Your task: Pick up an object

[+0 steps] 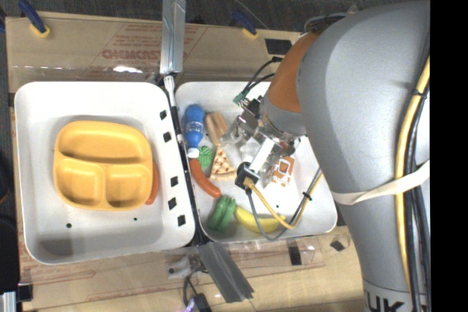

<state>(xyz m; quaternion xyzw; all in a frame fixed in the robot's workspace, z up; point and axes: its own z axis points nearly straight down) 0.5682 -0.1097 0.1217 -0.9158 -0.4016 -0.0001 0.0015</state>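
Claw (247, 137): positioned low inside the right bin (319, 210), over its middle, with the wrist and grey arm covering the bin's right half. The mechanism is seen from above among brackets and cabling, so I cannot tell whether the claw is apart or together. Nothing is seen held in it.

Nearest items: a tan bread-like piece (215, 126) lies just to the claw's left, and a pizza slice (224, 166) lies just below and left of it. Either is the likely target. Neither is visibly touched.

Further out, along the bin's left wall: a blue bottle (194, 123), a small green item (206, 157) and an orange-red carrot-shaped piece (205, 180). At the near edge are a green pepper (222, 212) and a banana (257, 223).

Left bin (29, 157): holds a yellow divided tray (106, 163), well apart from the claw.

Assessment: the pick is not yet made. The items sit crowded and close to touching, so the descent should centre on one piece only. The tan piece looks the better choice, being thicker than the flat pizza slice. Span its narrow width and close only once fully down. Lift straight up, to avoid dragging its neighbours.
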